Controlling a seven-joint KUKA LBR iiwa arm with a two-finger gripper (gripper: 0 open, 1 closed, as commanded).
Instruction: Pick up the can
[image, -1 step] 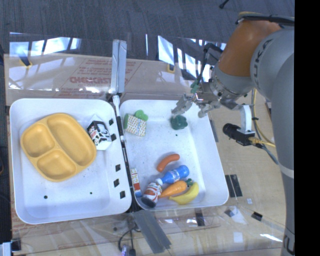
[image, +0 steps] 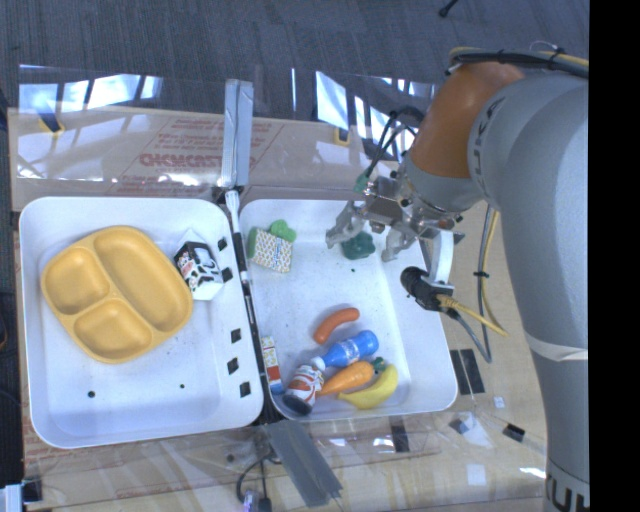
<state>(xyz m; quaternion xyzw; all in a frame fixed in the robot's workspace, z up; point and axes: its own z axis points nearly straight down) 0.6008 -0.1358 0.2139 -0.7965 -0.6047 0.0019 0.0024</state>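
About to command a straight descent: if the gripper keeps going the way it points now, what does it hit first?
Probably the small green object directly under the gripper, near the right bin's far edge. Depth is unclear from this slanted view.

Red mirrored print on the cardboard sheet (image: 150, 150) behind the bins is too blurred to read.

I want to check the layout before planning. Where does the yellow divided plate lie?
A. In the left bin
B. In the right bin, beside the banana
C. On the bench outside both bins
A: the plate rests on the floor of the left bin, while the banana lies in the right bin.
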